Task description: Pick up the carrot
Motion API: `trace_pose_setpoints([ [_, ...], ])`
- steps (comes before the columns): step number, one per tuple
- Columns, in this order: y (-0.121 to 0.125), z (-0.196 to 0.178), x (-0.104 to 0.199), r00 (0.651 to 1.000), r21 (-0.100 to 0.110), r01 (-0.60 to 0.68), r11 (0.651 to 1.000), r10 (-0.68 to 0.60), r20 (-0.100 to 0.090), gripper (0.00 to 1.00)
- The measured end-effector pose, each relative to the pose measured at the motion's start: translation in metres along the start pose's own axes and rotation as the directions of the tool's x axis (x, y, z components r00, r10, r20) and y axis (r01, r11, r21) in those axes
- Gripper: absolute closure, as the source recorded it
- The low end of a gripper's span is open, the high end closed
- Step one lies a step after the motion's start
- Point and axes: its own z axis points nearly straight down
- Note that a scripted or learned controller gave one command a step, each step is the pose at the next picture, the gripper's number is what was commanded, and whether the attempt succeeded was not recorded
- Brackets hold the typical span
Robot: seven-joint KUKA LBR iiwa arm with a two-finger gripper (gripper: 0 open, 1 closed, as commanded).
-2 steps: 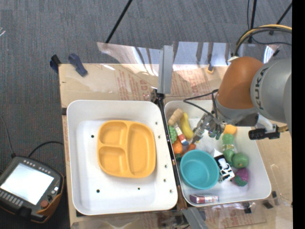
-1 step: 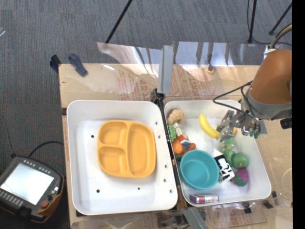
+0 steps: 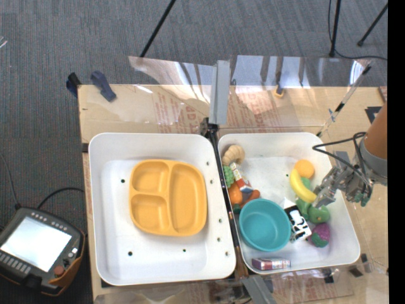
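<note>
grey carpet floor (image 3: pixel 95 24), cardboard-topped bench (image 3: pixel 158 109)

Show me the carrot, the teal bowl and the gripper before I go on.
carrot (image 3: pixel 238 193): camera view, its orange body beside the bowl.
teal bowl (image 3: pixel 264 224): camera view, inner floor.
gripper (image 3: pixel 324 198): camera view, between its fingertips, over the banana.

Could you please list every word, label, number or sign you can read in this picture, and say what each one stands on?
No text can be read for certain.
Red printing on the clear tape across the cardboard bench top: too blurred to read.
Black-and-white card beside the teal bowl: bold marks, not legible.
Small box at the right bin's front edge: label too small.
Handheld screen at lower left: washed out.
</note>
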Motion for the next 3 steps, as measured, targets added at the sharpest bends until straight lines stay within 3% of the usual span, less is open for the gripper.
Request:
trace_pose_setpoints([
  [1, 0.000, 0.001, 0.000, 1.000, 0.000, 0.000, 1.000, 0.000, -0.001, 0.00],
  [2, -0.022, 0.090, 0.049, 1.000, 0.000, 0.021, 1.000, -0.021, -0.003, 0.00],
  [3, 0.028, 0.089, 0.007, 0.957, 0.000, -0.289, 0.957, 0.289, 0.005, 0.00],
])
